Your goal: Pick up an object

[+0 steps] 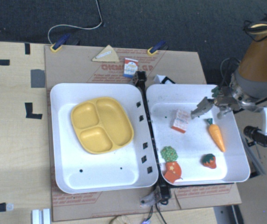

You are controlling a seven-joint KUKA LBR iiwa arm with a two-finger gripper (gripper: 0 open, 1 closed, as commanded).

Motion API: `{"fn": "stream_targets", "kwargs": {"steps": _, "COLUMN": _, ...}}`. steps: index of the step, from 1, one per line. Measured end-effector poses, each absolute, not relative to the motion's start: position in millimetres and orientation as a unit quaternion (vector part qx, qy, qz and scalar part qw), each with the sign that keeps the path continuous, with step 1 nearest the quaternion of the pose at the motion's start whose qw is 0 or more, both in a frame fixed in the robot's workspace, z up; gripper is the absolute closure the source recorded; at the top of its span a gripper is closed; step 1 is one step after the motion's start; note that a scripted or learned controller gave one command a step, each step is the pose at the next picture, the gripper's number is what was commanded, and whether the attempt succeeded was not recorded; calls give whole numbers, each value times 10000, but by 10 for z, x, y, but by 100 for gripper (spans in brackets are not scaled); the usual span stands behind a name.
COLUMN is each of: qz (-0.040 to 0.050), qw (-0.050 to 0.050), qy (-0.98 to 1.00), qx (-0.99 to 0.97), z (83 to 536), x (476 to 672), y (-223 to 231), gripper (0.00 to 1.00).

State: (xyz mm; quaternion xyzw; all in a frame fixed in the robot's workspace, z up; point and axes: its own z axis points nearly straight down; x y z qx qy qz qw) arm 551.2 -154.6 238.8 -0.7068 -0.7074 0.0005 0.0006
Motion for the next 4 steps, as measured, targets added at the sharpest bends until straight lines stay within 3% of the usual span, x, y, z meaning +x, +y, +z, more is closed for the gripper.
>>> {"fn": "stream_targets", "kwargs": {"steps": 1, "qz": 12, "qw": 19, "qy": -7078, "qx": -7064, "z": 1278, "x": 5863, "y": -1066, "gripper": 0}}
{"fn": "stream_targets", "kwargs": {"steps": 2, "qz": -4, "qw": 1, "qy": -7077, "qx": -7065, "z": 862, "x": 5831, "y": -1339, "gripper": 0}}
{"fn": "stream_targets", "kwargs": {"steps": 3, "qz": 1, "qw": -24, "qy": -7075, "qx": -7067, "z": 960, "x": 5834, "y": -1354, "gripper": 100}}
{"fn": "stream_targets", "kwargs": {"steps": 4, "qz": -3, "qw": 1, "qy": -7080, "qx": -7062, "z": 1846, "x": 6033, "y": -570, "gripper": 100}}
